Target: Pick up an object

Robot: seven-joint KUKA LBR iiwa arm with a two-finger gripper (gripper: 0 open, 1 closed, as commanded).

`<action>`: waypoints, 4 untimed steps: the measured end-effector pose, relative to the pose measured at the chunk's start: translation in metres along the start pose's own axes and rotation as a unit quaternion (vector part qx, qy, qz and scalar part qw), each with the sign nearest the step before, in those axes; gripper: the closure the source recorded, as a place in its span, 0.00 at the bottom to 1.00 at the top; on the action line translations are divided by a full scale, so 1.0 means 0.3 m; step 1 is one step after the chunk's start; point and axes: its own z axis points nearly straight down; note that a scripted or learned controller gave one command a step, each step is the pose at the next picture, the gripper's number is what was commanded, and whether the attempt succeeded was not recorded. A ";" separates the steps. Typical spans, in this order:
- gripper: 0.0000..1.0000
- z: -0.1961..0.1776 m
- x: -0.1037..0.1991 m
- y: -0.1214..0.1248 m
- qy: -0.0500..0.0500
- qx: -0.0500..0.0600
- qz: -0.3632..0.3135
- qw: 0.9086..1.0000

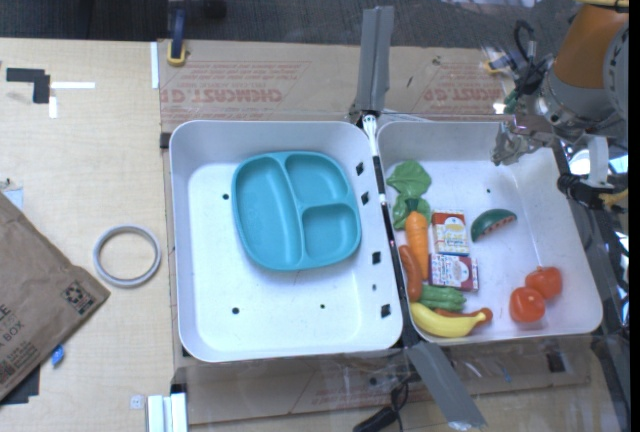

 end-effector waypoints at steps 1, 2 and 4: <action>1.00 -0.155 0.162 -0.018 0.000 0.001 0.019 1.000; 1.00 -0.227 0.181 -0.020 0.000 0.001 0.030 1.000; 1.00 -0.224 0.053 -0.007 0.000 0.001 0.106 0.994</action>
